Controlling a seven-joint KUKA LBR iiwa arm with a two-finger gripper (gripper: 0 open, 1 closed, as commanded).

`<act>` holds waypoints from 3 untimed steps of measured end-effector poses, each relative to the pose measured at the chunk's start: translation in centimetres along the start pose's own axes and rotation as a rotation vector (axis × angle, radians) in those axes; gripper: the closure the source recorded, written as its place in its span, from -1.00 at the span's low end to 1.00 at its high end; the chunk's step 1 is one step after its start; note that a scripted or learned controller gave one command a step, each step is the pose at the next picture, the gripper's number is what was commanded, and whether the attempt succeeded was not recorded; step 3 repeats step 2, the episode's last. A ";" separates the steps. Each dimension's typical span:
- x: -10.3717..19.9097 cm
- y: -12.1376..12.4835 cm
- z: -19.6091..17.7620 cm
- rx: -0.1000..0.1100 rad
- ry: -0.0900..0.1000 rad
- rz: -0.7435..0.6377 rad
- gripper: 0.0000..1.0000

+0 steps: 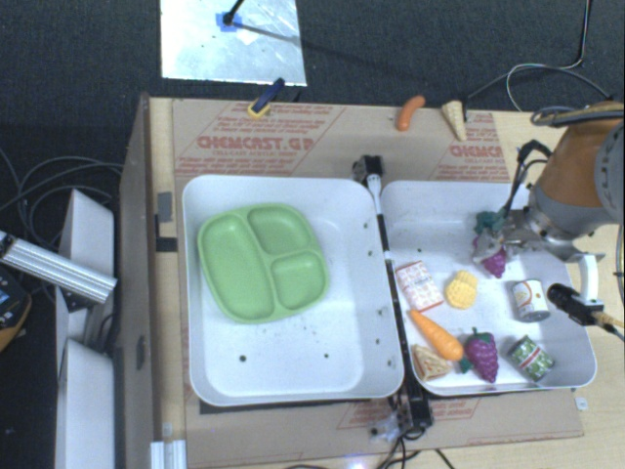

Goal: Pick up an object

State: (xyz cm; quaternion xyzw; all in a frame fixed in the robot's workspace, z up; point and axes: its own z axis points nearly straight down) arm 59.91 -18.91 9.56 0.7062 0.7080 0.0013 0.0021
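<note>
Purple knobbly grapes point(494, 262) beside the hand point(491, 243).

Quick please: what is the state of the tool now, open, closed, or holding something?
Tool: low in the right bin, at a small purple toy; whether it is open, closed or holding it cannot be told.
</note>
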 end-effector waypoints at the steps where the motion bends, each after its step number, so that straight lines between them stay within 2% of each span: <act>1: 6.8 3.2 -6.4 0.000 0.002 -0.002 1.00; 2: 12.3 0.5 -8.9 0.002 0.002 -0.002 1.00; 3: 12.3 0.5 -8.9 0.002 0.002 -0.002 1.00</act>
